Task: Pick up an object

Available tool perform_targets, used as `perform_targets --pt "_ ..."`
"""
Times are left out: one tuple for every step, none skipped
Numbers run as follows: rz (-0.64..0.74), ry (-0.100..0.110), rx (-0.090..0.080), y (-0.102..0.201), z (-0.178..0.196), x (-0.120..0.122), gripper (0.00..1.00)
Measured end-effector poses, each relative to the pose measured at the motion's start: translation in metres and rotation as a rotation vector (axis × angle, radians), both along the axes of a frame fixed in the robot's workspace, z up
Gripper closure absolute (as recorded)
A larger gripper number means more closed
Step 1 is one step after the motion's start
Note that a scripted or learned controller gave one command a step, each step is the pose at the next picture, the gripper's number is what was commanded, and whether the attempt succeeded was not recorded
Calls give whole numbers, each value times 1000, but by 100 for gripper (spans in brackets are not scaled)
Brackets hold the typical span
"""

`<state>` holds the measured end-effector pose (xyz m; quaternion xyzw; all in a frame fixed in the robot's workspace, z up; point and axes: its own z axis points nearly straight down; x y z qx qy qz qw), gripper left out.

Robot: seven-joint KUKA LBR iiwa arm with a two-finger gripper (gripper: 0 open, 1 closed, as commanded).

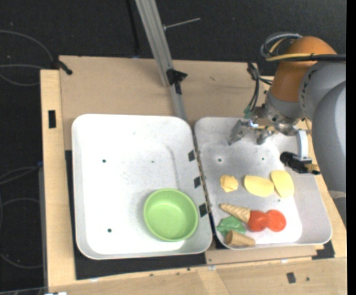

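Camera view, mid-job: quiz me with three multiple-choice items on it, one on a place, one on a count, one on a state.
1. Where does the green bowl lie?
A. In the left bin, near its front right corner
B. In the right bin, among the food items
C. On the bare bench behind the bins

2. How many yellow pieces lie in a row in the right bin?
A. One
B. Three
C. Five

3. What is the state of the gripper?
A. It clamps the bowl
B. It holds a red piece aloft
C. It hangs over the back of the right bin with nothing between its fingers

Answers: 1 A, the bowl sits on that bin's floor by its front right corner. 2 B, a small piece, a middle one and a right one. 3 C, the food lies nearer the front, apart from it.
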<state>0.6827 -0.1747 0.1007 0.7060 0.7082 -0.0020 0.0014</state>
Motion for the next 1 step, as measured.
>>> perform_targets --pt "4 -4 -5 -1 14 1 100"
